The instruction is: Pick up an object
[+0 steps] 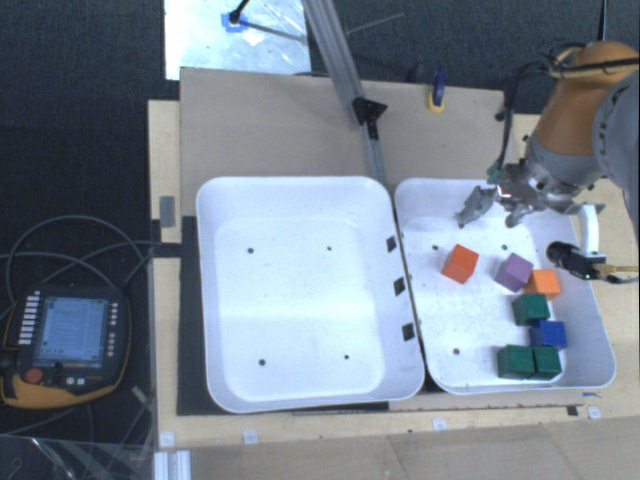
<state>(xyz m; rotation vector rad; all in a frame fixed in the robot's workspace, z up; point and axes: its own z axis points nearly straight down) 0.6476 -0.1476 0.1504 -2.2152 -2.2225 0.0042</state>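
Green blocks [528,360] crowd the right bin's [440,376] front corner; jaws [497,208] hang wide and empty near its back edge; advise targeting the isolated orange block [460,264]

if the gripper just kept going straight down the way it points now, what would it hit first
Most likely bare floor of the right bin. The gripper, fingers spread, hangs over the bin's far end, and the orange block lies nearer the camera, off that line. Height is hard to judge from this slant.
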